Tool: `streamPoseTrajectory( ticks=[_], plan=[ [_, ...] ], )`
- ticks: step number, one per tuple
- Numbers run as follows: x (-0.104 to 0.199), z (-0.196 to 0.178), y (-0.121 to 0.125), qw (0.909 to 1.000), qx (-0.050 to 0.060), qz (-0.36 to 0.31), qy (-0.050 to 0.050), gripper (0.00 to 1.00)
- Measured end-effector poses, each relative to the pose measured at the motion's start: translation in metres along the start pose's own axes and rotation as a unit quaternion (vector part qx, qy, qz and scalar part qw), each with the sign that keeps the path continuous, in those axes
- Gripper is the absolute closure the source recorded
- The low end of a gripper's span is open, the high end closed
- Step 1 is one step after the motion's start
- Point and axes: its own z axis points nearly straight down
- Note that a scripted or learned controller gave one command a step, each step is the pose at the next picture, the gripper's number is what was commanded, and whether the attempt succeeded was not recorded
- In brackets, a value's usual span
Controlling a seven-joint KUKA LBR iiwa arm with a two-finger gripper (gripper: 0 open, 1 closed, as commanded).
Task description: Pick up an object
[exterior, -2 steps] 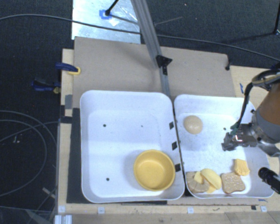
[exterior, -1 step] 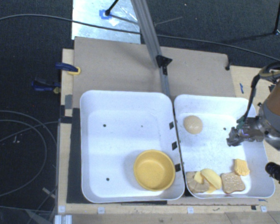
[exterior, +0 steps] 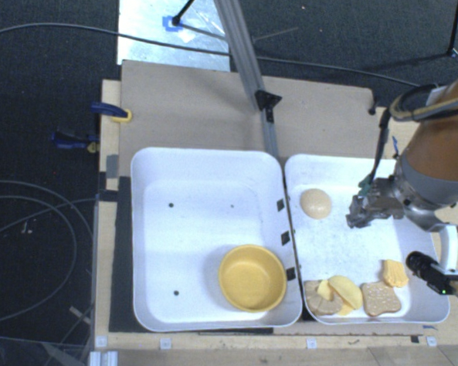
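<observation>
My gripper (exterior: 360, 215) hangs over the right bin (exterior: 341, 247), a short way right of a pale round bun-like object (exterior: 316, 203) that lies near the bin's far left. Nothing shows between the gripper's tips. Along the bin's near edge lie a brown bread-like slice (exterior: 380, 299), a yellow wedge (exterior: 345, 290), a darker piece (exterior: 321, 302) and a small yellow chunk (exterior: 394, 273). A yellow bowl (exterior: 252, 276) sits upright in the left bin (exterior: 181, 214), near its front right corner.
A slanted metal pole (exterior: 248, 60) crosses the back of the bench and ends at the divide between the bins. Blue and yellow clamps (exterior: 101, 124) grip the bench's left edge. Black clips (exterior: 285, 237) sit along the bins' shared wall.
</observation>
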Motion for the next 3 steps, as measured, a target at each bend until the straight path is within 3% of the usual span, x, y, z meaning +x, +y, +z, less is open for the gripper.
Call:
streamPoseTrajectory(
  ticks=[1, 3],
  plan=[
    [0.043, 0.004, 0.028, 1.0, 0.0, 0.0, 0.0, 1.0],
    [0.156, 0.012, 0.062, 1.0, 0.0, 0.0, 0.001, 1.0]
  ],
)
